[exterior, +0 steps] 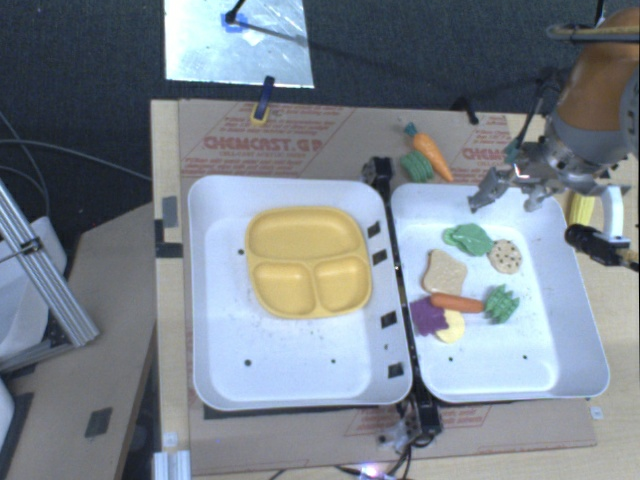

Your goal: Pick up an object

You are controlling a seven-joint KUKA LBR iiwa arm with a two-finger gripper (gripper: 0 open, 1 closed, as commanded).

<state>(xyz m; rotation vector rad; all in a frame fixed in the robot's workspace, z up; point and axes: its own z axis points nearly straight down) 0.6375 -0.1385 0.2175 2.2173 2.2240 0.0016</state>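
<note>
The right bin [570,343] holds several toy foods: a green leafy piece [468,238], a chocolate-chip cookie [506,256], a bread slice [445,270], a carrot [458,303] with a green top [501,304], a purple piece [428,316] and a small yellow piece [451,329]. My gripper [508,198] hangs over the bin's far edge, above and behind the leafy piece and the cookie. Its two fingers are spread open with nothing between them.
A yellow three-compartment plate [305,260] lies in the left bin [215,368]. Another toy carrot [432,152] with a green piece [416,167] lies on the bench behind the right bin. A black clip ridge [395,288] separates the bins.
</note>
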